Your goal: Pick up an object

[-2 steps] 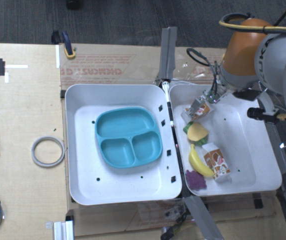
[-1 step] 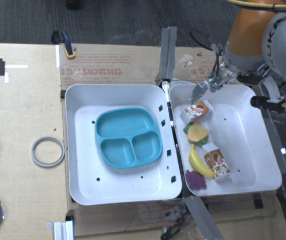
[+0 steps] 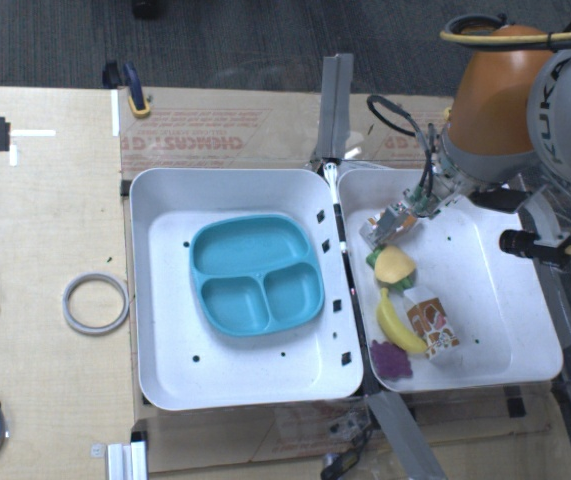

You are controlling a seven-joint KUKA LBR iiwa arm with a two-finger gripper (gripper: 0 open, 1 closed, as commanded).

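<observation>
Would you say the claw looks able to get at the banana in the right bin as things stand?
Probably yes. The claw hovers in the same bin, just above the banana, whose top lies uncovered, though a yellow fruit and a small packet crowd it.

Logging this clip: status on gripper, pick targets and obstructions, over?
Gripper low in right bin, above yellow fruit. Nothing seen held. Banana, small carton, purple toy nearby.

Divided tray (image 3: 257, 287) in left bin (image 3: 150, 298); banana (image 3: 399, 325), grapes (image 3: 392, 360) in right bin (image 3: 505, 338).
</observation>
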